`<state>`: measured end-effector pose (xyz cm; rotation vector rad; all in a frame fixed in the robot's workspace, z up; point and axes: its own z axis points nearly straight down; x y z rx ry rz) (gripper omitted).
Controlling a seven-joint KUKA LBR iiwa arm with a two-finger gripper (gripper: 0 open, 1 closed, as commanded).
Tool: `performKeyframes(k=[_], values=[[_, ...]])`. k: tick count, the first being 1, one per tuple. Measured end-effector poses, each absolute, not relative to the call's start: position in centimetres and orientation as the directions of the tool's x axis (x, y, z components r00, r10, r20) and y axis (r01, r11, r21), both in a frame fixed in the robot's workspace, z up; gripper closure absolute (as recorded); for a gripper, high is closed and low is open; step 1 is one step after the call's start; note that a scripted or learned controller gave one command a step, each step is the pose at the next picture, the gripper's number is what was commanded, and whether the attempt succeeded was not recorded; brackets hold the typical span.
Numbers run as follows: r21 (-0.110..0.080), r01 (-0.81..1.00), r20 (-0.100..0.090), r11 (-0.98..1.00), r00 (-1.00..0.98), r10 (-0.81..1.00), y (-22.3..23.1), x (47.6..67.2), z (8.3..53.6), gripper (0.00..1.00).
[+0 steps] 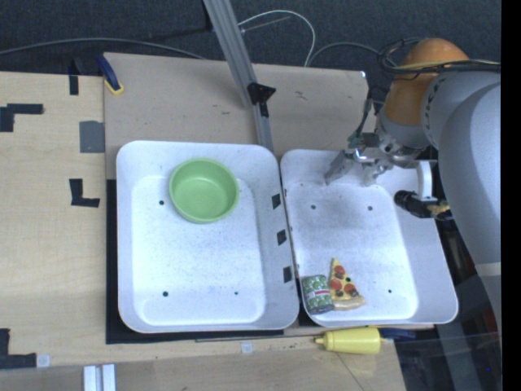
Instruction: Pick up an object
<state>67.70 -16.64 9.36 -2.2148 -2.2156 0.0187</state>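
Observation:
My gripper (355, 173) hangs over the far edge of the right bin (423, 259), its two grey fingers spread apart with nothing between them. A toy pizza slice (343, 285) lies near the right bin's front left corner, and a small green-printed packet (316, 293) sits beside it on the left. A green bowl (203, 190) stands in the far part of the left bin (138, 243). All of these lie well away from the gripper.
A yellow bottle (352, 340) lies on the bench just in front of the right bin. A grey metal pole (236, 51) slants down to the bins' far junction. Black clips (282, 236) line the seam between the bins. Cables run behind the bench.

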Motion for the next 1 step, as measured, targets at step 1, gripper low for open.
performKeyframes(k=[1], values=[[-0.016,1.000,-0.001,0.002,-0.002,1.000,-16.44,67.62,10.09,1.00]])
